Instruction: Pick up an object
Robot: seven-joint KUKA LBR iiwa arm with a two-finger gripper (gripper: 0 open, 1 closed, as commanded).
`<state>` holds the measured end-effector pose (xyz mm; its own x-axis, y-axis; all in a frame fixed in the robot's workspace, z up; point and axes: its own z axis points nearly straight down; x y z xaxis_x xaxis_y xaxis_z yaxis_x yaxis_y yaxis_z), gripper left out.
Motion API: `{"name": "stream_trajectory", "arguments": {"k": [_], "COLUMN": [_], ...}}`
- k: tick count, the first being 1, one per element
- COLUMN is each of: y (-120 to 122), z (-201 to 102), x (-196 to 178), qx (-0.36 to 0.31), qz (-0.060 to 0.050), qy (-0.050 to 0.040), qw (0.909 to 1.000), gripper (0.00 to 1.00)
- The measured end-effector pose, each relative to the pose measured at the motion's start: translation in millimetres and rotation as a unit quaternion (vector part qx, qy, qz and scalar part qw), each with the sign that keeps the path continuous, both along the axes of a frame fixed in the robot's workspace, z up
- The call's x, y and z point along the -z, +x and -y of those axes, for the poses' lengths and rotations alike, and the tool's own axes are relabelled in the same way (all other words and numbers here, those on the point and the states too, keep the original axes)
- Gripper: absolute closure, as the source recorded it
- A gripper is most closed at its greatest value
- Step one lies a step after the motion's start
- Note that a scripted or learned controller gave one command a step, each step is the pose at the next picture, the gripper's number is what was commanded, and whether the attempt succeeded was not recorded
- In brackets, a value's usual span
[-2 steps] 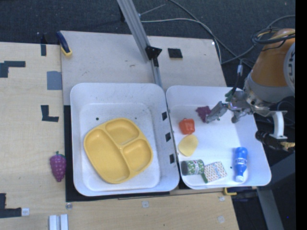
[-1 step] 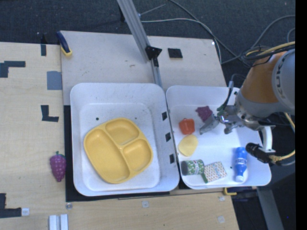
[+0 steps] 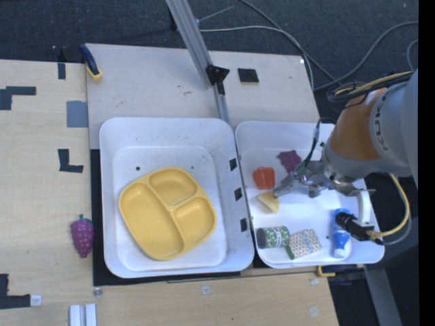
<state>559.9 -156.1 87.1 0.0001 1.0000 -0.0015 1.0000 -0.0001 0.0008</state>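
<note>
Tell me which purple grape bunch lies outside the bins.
The purple grape bunch on the wooden bench, left of the yellow tray's bin; the other purple piece lies in the right bin.

divided plate (image 3: 168, 212) lies in left bin (image 3: 109, 182); can (image 3: 272, 237) in right bin (image 3: 248, 138)

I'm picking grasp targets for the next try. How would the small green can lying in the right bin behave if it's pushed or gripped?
The green can lies on its side, so a nudge across its length would probably roll it. It looks rigid and small, likely light. It rests beside a patterned packet, which might block rolling that way.
</note>
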Motion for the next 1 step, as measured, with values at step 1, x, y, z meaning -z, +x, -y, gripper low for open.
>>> {"name": "stream_trajectory", "arguments": {"k": [1], "y": [0.8], "z": [0.4], "x": [-12.8], "qx": [-0.001], "qz": [0.001], "qy": [-0.0011], "qw": [1.0], "gripper": [1.0]}}
